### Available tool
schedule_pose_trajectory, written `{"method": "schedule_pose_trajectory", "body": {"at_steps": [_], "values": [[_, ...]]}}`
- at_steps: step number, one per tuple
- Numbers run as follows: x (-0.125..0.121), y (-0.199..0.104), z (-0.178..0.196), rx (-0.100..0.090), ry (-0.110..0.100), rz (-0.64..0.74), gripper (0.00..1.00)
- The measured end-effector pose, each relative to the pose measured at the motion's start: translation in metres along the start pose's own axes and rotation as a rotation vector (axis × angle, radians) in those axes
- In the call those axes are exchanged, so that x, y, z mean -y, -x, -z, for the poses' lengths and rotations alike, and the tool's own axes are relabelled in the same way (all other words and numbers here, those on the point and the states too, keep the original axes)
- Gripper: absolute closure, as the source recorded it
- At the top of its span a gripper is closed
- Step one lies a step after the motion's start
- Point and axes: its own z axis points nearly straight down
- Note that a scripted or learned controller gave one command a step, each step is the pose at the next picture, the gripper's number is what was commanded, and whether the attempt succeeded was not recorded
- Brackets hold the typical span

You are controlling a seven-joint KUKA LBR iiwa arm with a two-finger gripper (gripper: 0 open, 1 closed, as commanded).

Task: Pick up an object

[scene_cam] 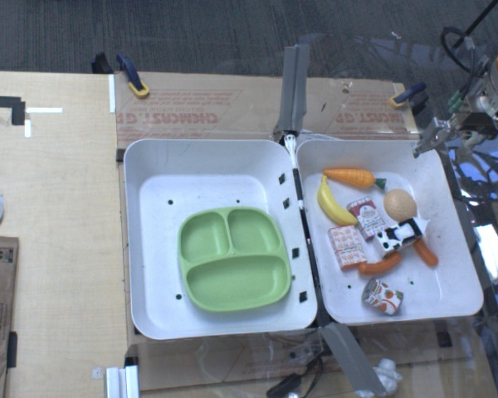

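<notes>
Wooden bench, two white bins: approach not yet begun.
Gripper (438, 138) hovers at upper right; jaw state unclear. Carrot (349, 176) and banana (333, 203) lie in right bin (456, 293); next, descend onto one.

two white bins (141, 222) are sitting side by side. one green divided plate (234, 258) is lying in the left bin. the right bin is holding one banana (334, 203), one carrot (349, 176), one egg (399, 203), two small cartons (346, 245) and one can (382, 297).

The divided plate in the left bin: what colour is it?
Light green, all over; the plate shows plainly in the camera view.
</notes>
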Motion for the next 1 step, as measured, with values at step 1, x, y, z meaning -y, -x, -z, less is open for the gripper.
{"method": "schedule_pose_trajectory", "body": {"at_steps": [1], "values": [[0.0529, -0.0226, -0.1316, 0.0, 0.0, -0.038, 0.0]]}}
